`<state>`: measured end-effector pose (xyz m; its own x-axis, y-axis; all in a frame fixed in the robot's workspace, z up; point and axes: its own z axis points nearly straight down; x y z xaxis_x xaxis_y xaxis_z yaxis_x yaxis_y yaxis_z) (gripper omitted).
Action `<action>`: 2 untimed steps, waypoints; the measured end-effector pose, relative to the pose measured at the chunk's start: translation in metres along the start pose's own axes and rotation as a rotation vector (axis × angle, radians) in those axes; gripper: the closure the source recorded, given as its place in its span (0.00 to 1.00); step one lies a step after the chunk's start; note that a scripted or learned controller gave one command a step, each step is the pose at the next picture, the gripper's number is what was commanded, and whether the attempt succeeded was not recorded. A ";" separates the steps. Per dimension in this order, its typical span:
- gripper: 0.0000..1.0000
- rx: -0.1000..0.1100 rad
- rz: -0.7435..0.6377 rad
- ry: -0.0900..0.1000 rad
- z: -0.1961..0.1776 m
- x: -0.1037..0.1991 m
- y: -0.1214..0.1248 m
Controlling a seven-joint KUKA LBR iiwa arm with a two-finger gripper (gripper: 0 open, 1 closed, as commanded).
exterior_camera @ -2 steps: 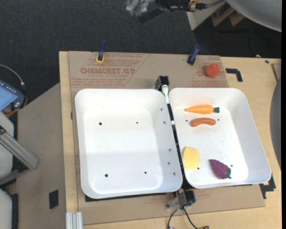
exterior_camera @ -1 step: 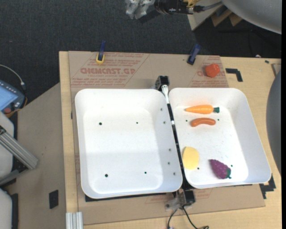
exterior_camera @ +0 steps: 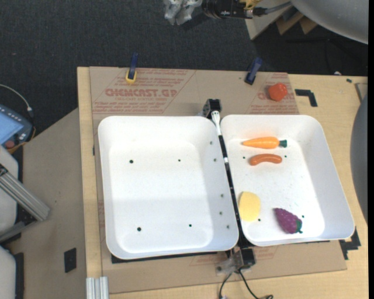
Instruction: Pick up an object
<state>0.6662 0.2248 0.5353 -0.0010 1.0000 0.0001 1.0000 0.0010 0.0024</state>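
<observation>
Nearest the table's front edge, in the right bin (exterior_camera: pixel 327 175), a purple grape bunch (exterior_camera: pixel 287 221) lies close to the bin's front wall, its long axis running slantwise with the green stem end toward the front right corner. Just to its left, a pale yellow piece (exterior_camera: pixel 249 206) rests against the bin's left wall, its long axis running front to back. Farther back, open white floor separates these from a sausage (exterior_camera: pixel 265 159), which lies crosswise, left to right, in the middle of the bin. Just behind it, an orange carrot (exterior_camera: pixel 263 142) lies parallel, tip toward the left bin (exterior_camera: pixel 117 175), green end toward the right wall. The bin's right half has bare room along its wall. Beyond the bin's back rim, a red-orange object (exterior_camera: pixel 277 91) sits on the brown board (exterior_camera: pixel 87 233). At the far edge the gripper (exterior_camera: pixel 178 11) hangs blurred; whether its fingers are spread cannot be told.
</observation>
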 end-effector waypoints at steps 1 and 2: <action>1.00 0.000 0.000 0.000 0.000 0.000 0.000; 1.00 0.000 0.000 0.000 0.000 0.000 0.000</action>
<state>0.6662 0.2248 0.5353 -0.0010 1.0000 0.0000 1.0000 0.0010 0.0023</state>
